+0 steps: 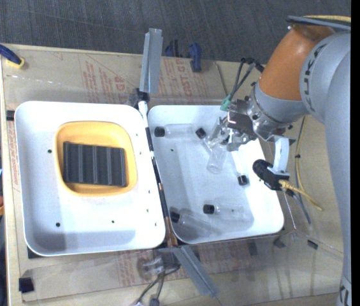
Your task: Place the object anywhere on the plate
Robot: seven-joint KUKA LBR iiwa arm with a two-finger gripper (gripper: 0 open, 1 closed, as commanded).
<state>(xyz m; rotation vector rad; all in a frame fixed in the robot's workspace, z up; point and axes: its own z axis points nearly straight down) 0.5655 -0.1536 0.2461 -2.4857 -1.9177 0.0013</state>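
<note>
The hand is hanging over the far part of the right bin, and honestly I can't tell if it's spread or pressed together, it's all a jumble of metal and clear plastic there. Just under it a clear plastic tube with no cap showing is lying in the bin, long axis running roughly near-to-far, top end right up at the hand. Can't say if it's actually being pinched.

More see-through tubes are sitting around in the same bin: one with a black cap lying left-right along the far wall, another lying left-right toward the near side, and a third in the near left corner. A loose black cap is sitting to the right.

Over in the left bin the plate is lying flat, a rounded yellow-orange rectangle with dark ribbed slats in the middle.

The counter is looking like cardboard with reddish printing I can't read.
</note>
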